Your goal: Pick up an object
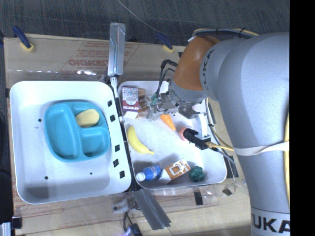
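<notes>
**Gripper low over carrot, far side of right bin**

Likely target: the small orange carrot (168,121), lying slantwise on the floor of the right bin (216,177), in its far half, just beneath the gripper (161,103). Judged a toy: light, stiff, smooth-skinned, tapered, so it may squirt out of a pinch near the tip. Best hold looks to be across the thick middle, fingers square to its long axis. Not fragile.

Neighbours: small red-and-white carton (130,95) to the left, against the bin's far-left corner, with a brownish item just beside it that I cannot identify. Banana (137,141) lies nearer and to the left, apart from the carrot. Pink item (186,132) sits just right of the carrot, partly under black hardware. Along the near wall: blue bottle (149,173), orange box (177,169), dark green lump (197,173).

Left bin (24,181) holds a blue divided tray (64,132) with a yellow rounded object (87,117) in its far-right compartment.

Arm: reaches in from the right, orange band above the wrist, wrist pitched down over the right bin's far half. Whether the fingers are spread or closed cannot be told; cabling and wrist housing clutter that spot. Nothing visibly held.
</notes>
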Controlling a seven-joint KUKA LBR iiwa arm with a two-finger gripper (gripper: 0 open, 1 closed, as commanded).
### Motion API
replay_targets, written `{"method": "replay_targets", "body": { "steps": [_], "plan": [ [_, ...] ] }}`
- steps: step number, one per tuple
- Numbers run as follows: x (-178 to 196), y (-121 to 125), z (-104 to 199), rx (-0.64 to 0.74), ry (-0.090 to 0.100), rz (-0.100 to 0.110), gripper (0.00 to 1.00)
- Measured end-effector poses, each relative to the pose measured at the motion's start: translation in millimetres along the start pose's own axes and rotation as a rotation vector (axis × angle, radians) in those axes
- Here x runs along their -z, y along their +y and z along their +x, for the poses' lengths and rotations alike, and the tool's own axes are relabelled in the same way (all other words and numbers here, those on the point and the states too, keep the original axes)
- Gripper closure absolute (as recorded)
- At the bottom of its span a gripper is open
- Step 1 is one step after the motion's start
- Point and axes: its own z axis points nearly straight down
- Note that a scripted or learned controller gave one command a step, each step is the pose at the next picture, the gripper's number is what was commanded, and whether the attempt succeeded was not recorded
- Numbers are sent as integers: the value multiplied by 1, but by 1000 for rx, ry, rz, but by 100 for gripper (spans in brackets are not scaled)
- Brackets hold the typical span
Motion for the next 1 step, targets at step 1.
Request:
{"method": "replay_targets", "body": {
  "steps": [1],
  "plan": [
    [86,22,21,168,-6,-15,0]
  ]
}}
